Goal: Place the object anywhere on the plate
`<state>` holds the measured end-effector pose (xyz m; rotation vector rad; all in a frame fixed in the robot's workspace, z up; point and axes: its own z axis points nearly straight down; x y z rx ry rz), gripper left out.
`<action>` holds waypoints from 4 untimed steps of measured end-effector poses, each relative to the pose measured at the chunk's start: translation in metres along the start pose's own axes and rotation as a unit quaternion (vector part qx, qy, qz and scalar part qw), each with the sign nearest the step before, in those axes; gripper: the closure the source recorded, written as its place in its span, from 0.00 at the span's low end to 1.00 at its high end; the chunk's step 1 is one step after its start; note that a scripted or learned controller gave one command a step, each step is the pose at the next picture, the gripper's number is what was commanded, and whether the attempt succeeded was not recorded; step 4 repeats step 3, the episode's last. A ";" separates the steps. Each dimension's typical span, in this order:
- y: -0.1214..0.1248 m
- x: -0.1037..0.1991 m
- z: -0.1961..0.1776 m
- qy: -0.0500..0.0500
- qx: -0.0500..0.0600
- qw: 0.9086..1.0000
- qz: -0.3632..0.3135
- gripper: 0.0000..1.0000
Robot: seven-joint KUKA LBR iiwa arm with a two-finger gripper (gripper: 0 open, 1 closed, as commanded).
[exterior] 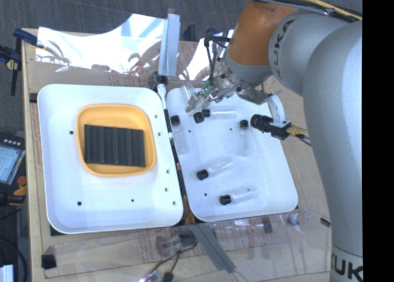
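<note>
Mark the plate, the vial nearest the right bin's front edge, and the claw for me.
plate (140,116): camera view, on its yellow rim, back right.
vial (237,197): camera view, on its clear body beside the black cap.
claw (200,98): camera view, between its fingertips.

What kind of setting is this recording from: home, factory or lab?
Most likely a robotics lab test bench. A KUKA arm reaches over two white bins, fixed side by side on a board, and clear vials with black caps lie in the right one as practice items. A yellow plate sits in the left bin.

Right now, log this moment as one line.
end effector: far edge, right white bin | clear black-capped vials: lying in it | yellow plate: left bin
</note>
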<state>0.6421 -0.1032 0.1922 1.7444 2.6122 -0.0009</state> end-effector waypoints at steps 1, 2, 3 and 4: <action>0.009 0.045 0.001 0.001 0.002 0.998 -0.061 1.00; 0.011 0.086 -0.006 0.001 0.002 0.995 -0.102 1.00; 0.011 0.085 -0.006 0.001 0.002 0.995 -0.101 0.00; 0.011 0.085 -0.006 0.001 0.002 0.995 -0.101 0.00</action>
